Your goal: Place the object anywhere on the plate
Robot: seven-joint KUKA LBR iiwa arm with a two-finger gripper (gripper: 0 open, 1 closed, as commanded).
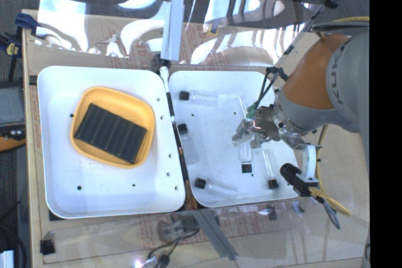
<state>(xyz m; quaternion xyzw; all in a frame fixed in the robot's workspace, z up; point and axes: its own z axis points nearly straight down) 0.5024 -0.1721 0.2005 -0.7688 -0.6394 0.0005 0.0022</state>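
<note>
Honestly, I couldn't tell my gripper's (251, 135) state, low over the right bin's (207, 191) right edge. Dark ridged block (110, 132) sat on the yellow plate (142, 106), left bin (56, 185). Risk: closing on nothing.

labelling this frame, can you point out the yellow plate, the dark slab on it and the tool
yellow plate (143, 111): camera view, bare right rim, in the left bin.
dark slab (110, 132): camera view, middle of its ribbed top.
tool (246, 135): camera view, its tip over the right bin.
</note>
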